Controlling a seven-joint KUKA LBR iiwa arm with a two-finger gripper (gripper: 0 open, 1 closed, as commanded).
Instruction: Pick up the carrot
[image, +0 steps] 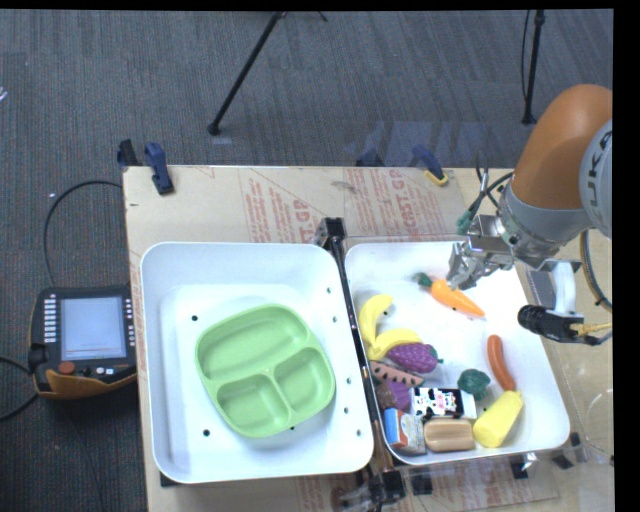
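Gripper (468, 272) over right bin (540, 410).
Fingers spread apart, straddling carrot (455, 297) top; grip not confirmed.

One camera sits high above the bench (250, 195) and looks down at a slant. It sees both white bins (165, 300), with dark floor (80, 90) far behind.
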